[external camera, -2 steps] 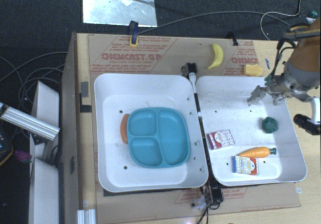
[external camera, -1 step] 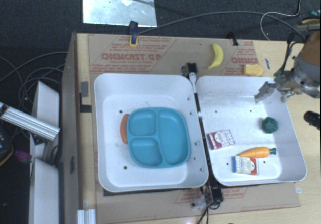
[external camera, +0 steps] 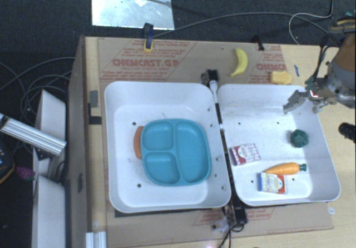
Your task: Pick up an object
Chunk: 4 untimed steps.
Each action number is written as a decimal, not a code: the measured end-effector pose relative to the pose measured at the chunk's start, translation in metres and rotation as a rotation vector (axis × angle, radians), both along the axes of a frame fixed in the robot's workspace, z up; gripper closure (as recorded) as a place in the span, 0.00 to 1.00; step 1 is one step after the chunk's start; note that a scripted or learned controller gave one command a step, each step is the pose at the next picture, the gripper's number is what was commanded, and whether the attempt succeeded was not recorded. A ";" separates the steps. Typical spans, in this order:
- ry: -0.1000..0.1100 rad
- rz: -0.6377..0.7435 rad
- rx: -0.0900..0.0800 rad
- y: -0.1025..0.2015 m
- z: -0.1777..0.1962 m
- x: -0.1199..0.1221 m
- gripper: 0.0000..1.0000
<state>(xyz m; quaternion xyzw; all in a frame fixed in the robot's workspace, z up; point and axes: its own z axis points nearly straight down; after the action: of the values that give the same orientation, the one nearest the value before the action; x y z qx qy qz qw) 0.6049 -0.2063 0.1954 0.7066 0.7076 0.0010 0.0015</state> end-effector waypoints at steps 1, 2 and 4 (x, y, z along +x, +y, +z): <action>0.001 0.000 0.001 0.000 0.010 -0.010 0.00; 0.001 0.000 0.001 0.000 0.008 -0.014 0.00; 0.001 0.002 -0.001 0.000 -0.022 -0.012 0.00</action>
<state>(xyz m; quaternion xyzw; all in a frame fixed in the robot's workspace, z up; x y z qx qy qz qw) 0.5927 -0.2063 0.1739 0.7058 0.7084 0.0003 0.0012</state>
